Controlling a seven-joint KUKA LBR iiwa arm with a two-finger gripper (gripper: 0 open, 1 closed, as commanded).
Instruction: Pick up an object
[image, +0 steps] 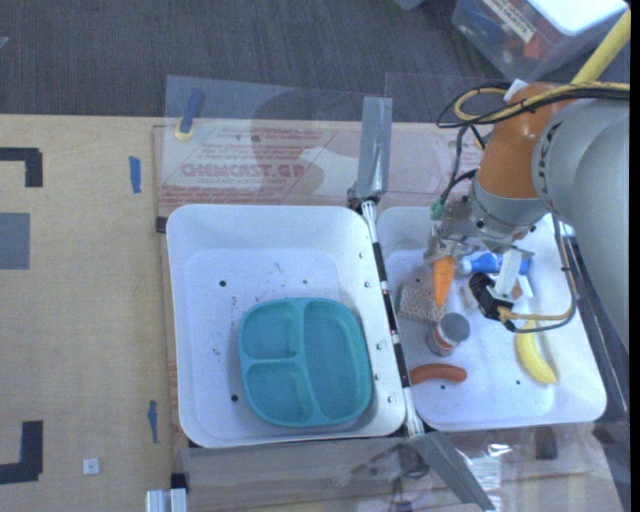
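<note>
My gripper (446, 250) hangs low over the back left of the right bin (575, 395), under the orange-banded wrist. Directly below it an orange carrot (441, 283) points toward the front, its top end meeting the gripper; whether it is gripped is hidden. A brownish speckled sponge (417, 300) lies just left of the carrot. In front of them stands a small grey-topped can (449, 333), and a red sausage (437, 374) lies near the front wall. A yellow banana (535, 358) lies at the right.
A blue object (485, 262), a white item (512, 275) and a black piece (486, 296) with a cable crowd the space right of the gripper. The left bin (200, 250) holds a teal divided plate (304, 362). A clear panel stands behind the bins.
</note>
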